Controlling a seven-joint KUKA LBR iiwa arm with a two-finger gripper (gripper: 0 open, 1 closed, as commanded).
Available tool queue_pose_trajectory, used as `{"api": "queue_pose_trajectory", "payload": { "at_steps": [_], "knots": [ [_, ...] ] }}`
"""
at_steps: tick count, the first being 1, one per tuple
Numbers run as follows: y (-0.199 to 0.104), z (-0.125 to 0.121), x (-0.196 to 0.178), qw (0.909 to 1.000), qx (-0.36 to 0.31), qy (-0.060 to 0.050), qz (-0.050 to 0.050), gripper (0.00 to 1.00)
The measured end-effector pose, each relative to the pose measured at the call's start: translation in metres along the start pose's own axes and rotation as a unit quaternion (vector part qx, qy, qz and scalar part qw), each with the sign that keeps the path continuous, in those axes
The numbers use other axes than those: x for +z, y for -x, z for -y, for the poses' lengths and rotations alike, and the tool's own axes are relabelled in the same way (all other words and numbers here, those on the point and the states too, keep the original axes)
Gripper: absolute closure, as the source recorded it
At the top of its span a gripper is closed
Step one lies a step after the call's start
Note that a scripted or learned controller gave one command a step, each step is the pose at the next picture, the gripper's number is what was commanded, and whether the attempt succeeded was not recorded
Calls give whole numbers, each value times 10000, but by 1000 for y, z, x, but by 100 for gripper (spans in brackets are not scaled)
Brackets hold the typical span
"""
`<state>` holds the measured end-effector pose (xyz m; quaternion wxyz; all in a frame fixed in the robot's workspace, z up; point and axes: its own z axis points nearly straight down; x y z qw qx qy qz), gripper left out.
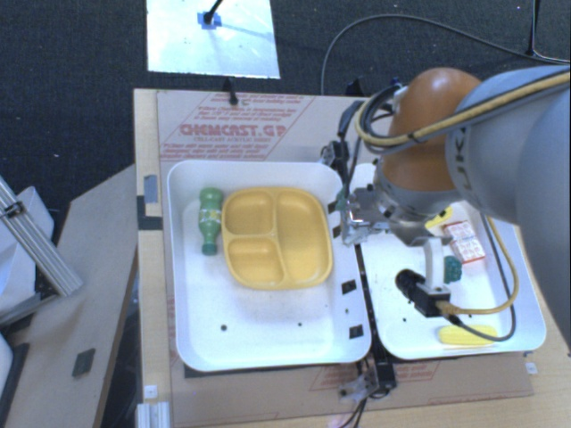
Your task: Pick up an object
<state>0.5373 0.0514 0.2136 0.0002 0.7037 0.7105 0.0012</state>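
My gripper (353, 225) hangs low over the left edge of the right bin (526, 324), close to the divider between the two bins. Nothing shows in its grasp. In the left bin (192, 328) a yellow divided plate (275, 237) lies flat, with a small green bottle (210, 220) lying along its left side. In the right bin, a red-and-white carton (464, 241) rests to the right of the wrist, a small teal item (453, 269) sits just below it, and a yellow banana-like piece (467, 334) lies near the front edge. The arm hides much of the right bin's far half.
Both bins sit on a cardboard sheet (236, 127) on the bench. A shiny square panel (212, 25) lies on the dark floor behind. An aluminium rail (36, 248) slants at the far left.
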Motion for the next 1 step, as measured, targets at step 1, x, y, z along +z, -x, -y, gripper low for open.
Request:
{"api": "queue_pose_trajectory", "payload": {
  "at_steps": [1],
  "knots": [
    [-50, -5, -14, 10000, -5, 4, -6, 100]
  ]
}}
